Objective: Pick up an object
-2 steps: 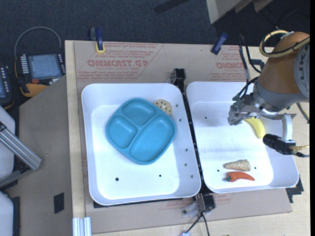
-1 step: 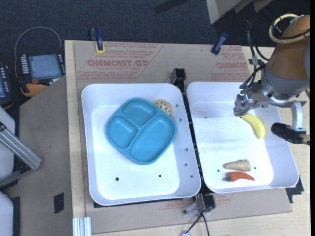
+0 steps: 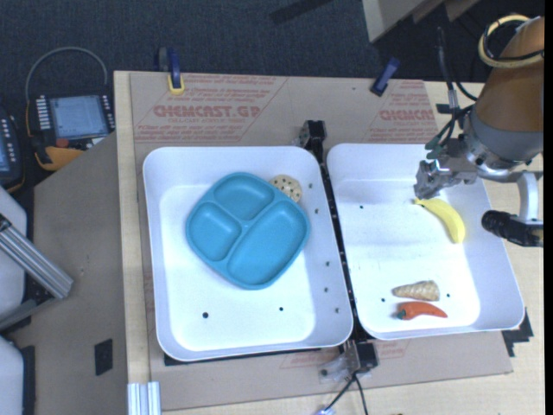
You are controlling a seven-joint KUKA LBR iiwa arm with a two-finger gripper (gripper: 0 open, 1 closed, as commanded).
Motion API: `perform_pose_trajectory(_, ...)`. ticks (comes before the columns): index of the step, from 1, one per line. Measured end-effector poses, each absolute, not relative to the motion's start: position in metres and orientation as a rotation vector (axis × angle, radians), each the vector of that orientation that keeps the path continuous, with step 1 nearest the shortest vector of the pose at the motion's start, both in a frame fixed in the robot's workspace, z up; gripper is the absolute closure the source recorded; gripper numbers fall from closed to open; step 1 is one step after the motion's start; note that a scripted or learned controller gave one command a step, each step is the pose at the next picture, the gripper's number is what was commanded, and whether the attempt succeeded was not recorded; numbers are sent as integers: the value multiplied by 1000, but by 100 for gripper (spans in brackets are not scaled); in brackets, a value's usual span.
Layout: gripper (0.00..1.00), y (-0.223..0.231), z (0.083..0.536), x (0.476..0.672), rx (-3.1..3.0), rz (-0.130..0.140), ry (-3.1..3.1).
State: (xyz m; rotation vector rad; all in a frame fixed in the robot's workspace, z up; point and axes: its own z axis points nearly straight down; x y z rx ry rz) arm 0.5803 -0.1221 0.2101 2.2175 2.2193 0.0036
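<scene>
Two shallow white bins on your bench (image 3: 259,102). Left bin (image 3: 173,318): one smooth blue three-section plate (image 3: 248,229), one speckled cookie (image 3: 288,186) at its 1 o'clock. Right bin (image 3: 492,309) — one curved yellow banana (image 3: 446,217), one tan root (image 3: 416,290), one red pepper (image 3: 422,311). Your pincer (image 3: 429,186) sits at the banana's 11 o'clock tip; you cannot tell its grip.

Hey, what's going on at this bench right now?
A grey robot arm with an orange band reaches in from the right, its gripper low in the right white bin, at the upper end of a yellow banana. Whether it has hold of the banana is unclear. A beige root-like piece and a red chili pepper lie nearer the front. The left white bin holds a blue divided plate with a cookie at its edge.
</scene>
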Motion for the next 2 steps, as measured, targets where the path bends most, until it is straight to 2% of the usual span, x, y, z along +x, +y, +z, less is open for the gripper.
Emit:
perform_pose_trajectory(1,100,-69,213,576,2217,2,2230)
perform_pose_trajectory(2,100,-12,208,580,2217,0,2232)
